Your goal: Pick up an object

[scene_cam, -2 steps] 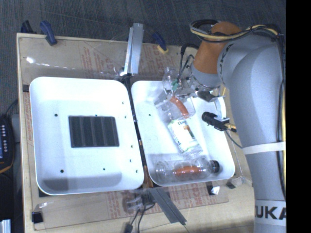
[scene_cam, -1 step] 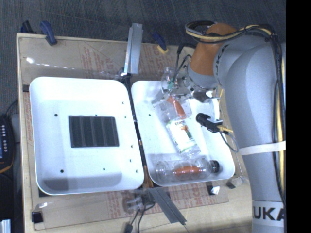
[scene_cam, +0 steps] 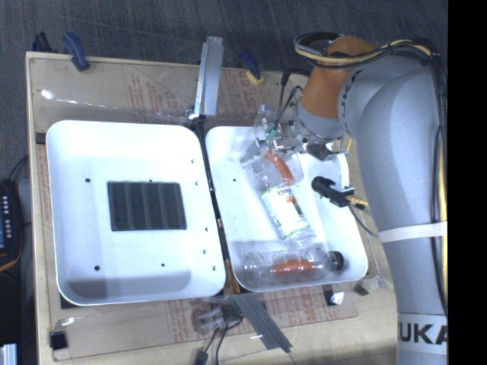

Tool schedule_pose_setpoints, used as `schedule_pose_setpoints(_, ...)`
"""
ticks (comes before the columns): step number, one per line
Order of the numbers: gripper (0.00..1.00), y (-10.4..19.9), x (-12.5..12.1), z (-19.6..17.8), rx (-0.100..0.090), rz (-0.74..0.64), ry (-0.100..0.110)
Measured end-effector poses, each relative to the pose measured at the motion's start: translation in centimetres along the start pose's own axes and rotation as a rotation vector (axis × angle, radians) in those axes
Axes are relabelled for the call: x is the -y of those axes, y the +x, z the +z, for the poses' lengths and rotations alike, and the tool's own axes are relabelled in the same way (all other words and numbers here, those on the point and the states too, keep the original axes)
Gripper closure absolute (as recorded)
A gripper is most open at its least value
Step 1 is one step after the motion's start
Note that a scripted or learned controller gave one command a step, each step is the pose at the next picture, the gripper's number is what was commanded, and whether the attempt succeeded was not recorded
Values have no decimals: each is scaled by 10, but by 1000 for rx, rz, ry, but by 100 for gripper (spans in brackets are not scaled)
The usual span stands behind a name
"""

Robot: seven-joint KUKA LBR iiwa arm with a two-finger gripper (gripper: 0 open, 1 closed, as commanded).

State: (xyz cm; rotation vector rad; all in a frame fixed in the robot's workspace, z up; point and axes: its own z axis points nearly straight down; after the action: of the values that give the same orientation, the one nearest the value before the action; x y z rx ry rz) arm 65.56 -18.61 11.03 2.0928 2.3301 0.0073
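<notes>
- At the far left I see the bench (scene_cam: 46,204), a pale board with red printing, with blue clamps (scene_cam: 74,49) gripping its far edge.
- The left bin (scene_cam: 68,150) sits on it; on its floor lies a dark ribbed rectangular panel (scene_cam: 147,205), roughly in the middle.
- Between the two bins, at the far side, a grey metal bar (scene_cam: 208,78) stands up from the bench.
- The right bin (scene_cam: 228,204) touches the left one along their shared rim.
- In the right bin I see a clear plastic bottle with a white label (scene_cam: 287,213), lying at a slant from the far middle toward the near right; its upper end, with something orange-red showing, reaches up under the gripper.
- A second clear bottle (scene_cam: 289,265) lies on its side along the near wall of that bin, orange-red showing inside it and a dark cap at its right end.
- The gripper (scene_cam: 272,137) hangs over the far part of the right bin, just above the labelled bottle's upper end; whether it is released or clenched I cannot tell.
- On the right, the grey arm (scene_cam: 396,143) with its orange band comes in over the bin's right rim.
</notes>
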Motion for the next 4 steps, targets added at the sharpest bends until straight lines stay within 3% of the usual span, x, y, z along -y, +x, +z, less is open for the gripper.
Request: schedule_pose_setpoints(4, 0, -24, -5, -2, 2, -81, -5)
